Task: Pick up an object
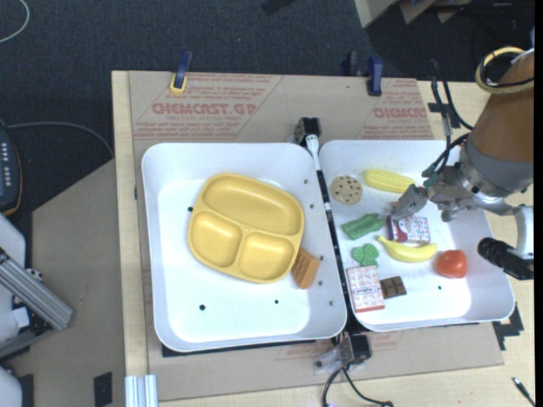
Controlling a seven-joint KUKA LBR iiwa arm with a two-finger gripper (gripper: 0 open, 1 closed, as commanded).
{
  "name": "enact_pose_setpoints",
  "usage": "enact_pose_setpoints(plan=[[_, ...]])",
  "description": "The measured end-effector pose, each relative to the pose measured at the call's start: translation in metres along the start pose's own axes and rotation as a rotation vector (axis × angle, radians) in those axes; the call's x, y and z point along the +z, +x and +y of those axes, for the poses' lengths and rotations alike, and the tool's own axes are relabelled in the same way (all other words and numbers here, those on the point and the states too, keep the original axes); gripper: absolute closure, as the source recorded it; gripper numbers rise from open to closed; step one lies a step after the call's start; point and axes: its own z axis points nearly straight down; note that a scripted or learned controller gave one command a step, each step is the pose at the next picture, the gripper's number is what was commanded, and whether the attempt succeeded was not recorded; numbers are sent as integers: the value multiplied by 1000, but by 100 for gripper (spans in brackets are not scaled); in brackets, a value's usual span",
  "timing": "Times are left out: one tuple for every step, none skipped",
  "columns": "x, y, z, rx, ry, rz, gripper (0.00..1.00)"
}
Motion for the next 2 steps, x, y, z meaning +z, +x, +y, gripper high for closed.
enact_pose_setpoints(plan=[[-6, 0, 3, -3, -13, -2, 0], [37, -1, 5, -2, -6, 0, 0]])
